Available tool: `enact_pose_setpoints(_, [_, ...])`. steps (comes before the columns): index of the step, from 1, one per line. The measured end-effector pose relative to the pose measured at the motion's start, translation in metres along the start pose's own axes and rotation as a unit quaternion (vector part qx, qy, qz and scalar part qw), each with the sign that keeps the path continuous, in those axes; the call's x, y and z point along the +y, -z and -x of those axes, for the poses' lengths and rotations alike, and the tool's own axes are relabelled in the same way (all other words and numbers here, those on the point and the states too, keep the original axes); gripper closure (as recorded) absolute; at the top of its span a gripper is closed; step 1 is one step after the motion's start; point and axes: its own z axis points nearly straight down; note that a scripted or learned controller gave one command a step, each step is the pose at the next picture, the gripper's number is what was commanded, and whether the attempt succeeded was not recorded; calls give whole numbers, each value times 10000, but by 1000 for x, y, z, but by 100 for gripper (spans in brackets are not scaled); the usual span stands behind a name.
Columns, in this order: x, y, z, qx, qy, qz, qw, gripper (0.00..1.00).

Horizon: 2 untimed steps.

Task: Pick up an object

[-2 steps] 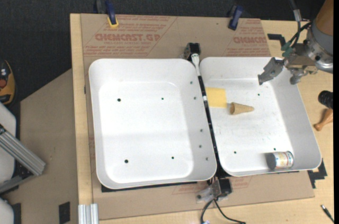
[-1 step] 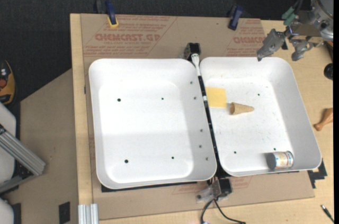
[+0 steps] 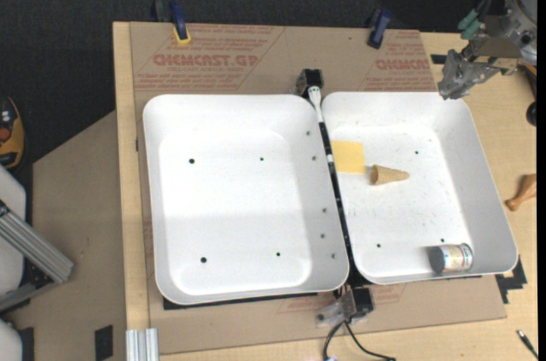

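Note:
The right bin holds three objects. A flat yellow square lies by its left wall. Just right of it lies a small tan cone on its side, tip pointing right. A small silver can with a blue end rests in the near right corner. My gripper hangs over the bin's far right corner, well away from all three objects, with nothing seen between its fingers.
The left bin sits beside the right one on a brown board. Blue clamps hold the board's far edge. A black clip sits between the bins at the back.

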Motion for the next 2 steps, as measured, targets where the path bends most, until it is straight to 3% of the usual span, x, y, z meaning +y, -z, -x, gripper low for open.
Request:
enact_pose_setpoints(1, [28, 128, -58, 6, 30, 71, 10000, 100])
enact_pose_setpoints(2, [-38, 129, -119, 22, 32, -29, 10000, 100])
